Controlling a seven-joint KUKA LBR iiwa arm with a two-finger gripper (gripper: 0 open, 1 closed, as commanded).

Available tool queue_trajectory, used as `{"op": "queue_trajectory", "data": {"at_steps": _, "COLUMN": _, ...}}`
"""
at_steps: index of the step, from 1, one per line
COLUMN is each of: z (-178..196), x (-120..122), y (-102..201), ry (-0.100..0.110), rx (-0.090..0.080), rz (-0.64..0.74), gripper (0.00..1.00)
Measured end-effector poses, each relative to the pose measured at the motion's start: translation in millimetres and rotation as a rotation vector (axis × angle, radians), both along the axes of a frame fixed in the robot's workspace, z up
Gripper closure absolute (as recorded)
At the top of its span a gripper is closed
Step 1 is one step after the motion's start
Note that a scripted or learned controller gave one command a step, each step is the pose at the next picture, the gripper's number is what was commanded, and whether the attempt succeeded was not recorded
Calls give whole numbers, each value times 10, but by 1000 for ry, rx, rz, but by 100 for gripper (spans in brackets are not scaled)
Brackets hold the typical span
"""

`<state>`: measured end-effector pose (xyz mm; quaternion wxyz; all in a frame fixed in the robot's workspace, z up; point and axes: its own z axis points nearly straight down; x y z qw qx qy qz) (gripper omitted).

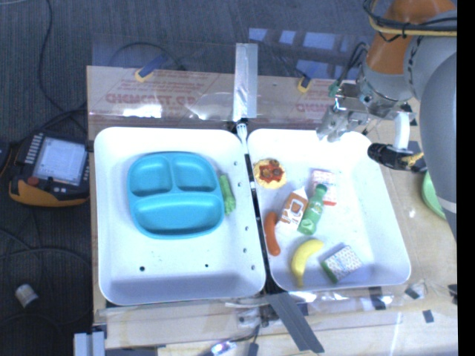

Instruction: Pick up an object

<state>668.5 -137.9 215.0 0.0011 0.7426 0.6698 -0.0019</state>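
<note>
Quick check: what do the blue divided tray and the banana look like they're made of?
Blue divided tray: looks like moulded plastic, smooth and slightly glossy, uniform colour, rounded compartments. Banana: probably a plastic toy, given its even yellow and faint sheen, though real fruit can't be ruled out.
</note>
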Motion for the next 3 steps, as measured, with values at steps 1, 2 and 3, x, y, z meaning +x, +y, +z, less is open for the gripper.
{"op": "queue_trajectory", "data": {"at_steps": 1, "z": -6, "x": -2, "y": 0, "ry": 1, "rx": 0, "rz": 0, "gripper": 0}}
{"op": "queue_trajectory", "data": {"at_steps": 2, "z": -1226, "x": -639, "y": -372, "ry": 0, "rx": 2, "rz": -106, "gripper": 0}}
{"op": "queue_trajectory", "data": {"at_steps": 3, "z": -1148, "x": -648, "y": -369, "ry": 4, "rx": 2, "rz": -104, "gripper": 100}}
